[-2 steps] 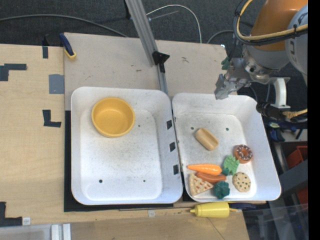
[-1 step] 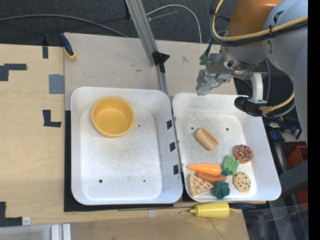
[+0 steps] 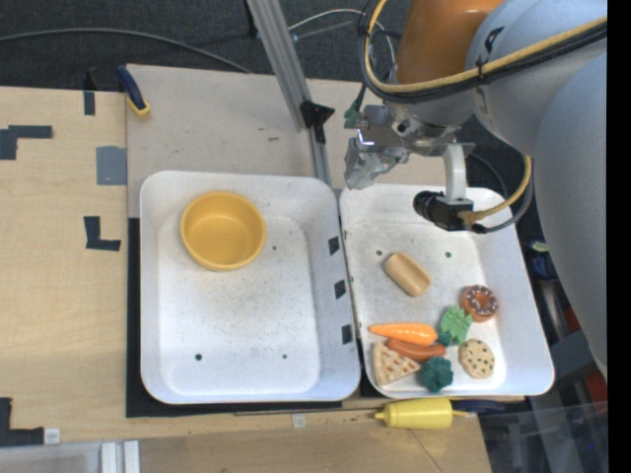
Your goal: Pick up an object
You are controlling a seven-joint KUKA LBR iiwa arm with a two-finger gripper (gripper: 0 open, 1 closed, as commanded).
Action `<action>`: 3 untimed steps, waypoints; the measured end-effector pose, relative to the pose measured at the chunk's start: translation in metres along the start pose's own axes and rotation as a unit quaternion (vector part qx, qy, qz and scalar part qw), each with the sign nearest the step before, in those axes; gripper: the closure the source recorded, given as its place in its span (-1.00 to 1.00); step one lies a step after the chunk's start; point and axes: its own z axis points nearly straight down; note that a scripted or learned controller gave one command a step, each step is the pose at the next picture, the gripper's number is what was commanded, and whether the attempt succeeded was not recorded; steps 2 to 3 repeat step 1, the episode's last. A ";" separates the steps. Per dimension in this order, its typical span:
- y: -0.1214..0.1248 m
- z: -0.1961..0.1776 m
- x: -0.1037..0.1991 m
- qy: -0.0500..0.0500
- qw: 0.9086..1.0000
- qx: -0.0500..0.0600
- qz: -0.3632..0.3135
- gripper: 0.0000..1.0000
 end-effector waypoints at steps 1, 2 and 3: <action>0.008 0.026 0.057 0.000 1.000 0.001 0.000 1.00; 0.008 0.026 0.057 0.000 1.000 0.001 0.000 1.00; 0.008 0.026 0.057 0.000 1.000 0.001 0.000 1.00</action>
